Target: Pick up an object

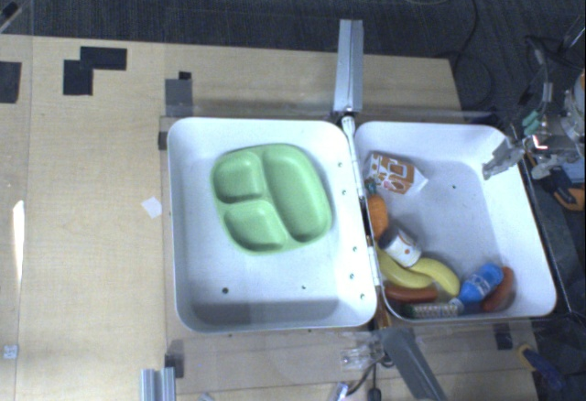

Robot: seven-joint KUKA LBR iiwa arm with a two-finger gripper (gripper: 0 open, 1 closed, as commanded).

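The right bin [458, 207] holds several objects along its left and front sides. A small white and orange carton [395, 175] lies near the back left. An orange carrot [376, 212] rests against the left wall. A yellow banana [423, 276] lies at the front, with a white and yellow piece [401, 249] on it. A blue bottle [480, 284] and a brown-red item [501, 289] sit in the front right corner. My gripper [511, 155] hangs at the bin's back right rim, far from these objects, with nothing seen in it.
The left bin [192, 234] holds a green divided plate [271, 198]. A metal post [349, 70] rises behind the wall between the bins. Cables and arm hardware [554, 129] crowd the right edge. The bare floor of the right bin lies between my gripper and the objects.
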